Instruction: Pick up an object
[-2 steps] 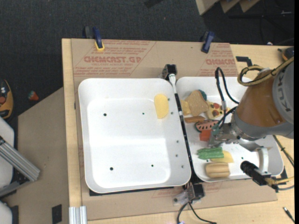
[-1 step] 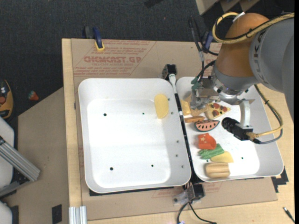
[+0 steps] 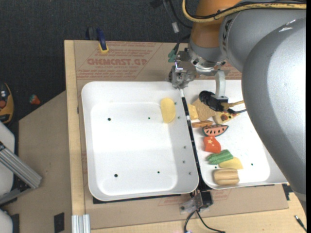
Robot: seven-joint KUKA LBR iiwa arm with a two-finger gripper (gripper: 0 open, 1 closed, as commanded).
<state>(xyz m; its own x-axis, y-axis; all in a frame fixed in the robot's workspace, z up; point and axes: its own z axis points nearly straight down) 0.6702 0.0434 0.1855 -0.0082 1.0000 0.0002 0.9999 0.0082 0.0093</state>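
Gripper [image 3: 180, 77] above two bins [image 3: 97, 130]; one yellow piece [image 3: 168, 110].

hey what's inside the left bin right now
One pale yellow piece lies in the left bin, near its right wall; the floor is otherwise bare white. The gripper covers a little of the bin's far right corner.

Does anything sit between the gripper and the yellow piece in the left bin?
Nothing visible does. The gripper hangs over the bins' far edge, and the yellow piece lies just below it in the picture, alone on the left bin floor.

The arm [image 3: 272, 67] hides the right bin's [image 3: 257, 171] far corner (its edge too).
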